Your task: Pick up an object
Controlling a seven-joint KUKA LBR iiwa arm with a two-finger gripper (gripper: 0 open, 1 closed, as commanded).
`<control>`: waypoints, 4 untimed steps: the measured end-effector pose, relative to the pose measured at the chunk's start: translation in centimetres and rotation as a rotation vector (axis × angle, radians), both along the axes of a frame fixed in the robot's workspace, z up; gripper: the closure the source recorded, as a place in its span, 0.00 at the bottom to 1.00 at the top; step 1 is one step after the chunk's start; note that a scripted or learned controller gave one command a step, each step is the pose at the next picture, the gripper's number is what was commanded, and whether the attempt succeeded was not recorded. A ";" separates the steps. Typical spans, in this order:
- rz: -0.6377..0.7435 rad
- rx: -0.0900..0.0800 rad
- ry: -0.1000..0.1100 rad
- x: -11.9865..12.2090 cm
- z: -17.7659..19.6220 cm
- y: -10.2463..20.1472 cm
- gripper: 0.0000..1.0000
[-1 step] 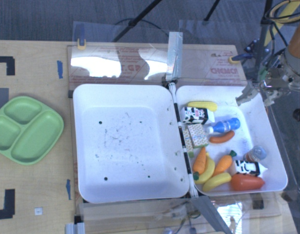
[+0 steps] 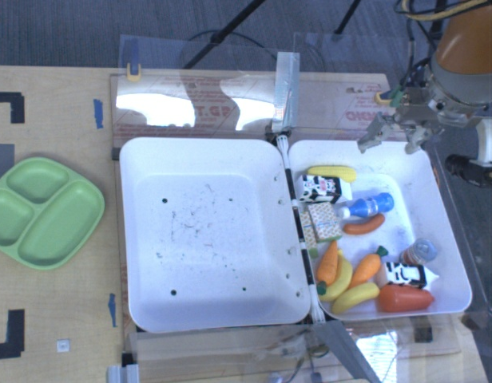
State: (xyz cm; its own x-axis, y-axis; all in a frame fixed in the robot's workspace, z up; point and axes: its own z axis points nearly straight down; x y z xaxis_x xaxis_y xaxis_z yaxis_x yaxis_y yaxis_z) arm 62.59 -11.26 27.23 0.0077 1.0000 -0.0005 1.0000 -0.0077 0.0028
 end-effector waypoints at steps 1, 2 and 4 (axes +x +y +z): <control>-0.015 0.000 0.003 -4.0 -8.7 -2.5 0.00; 0.166 0.000 0.000 -2.1 -17.8 -6.2 0.00; -0.285 0.002 0.000 -8.8 -18.6 -6.2 0.00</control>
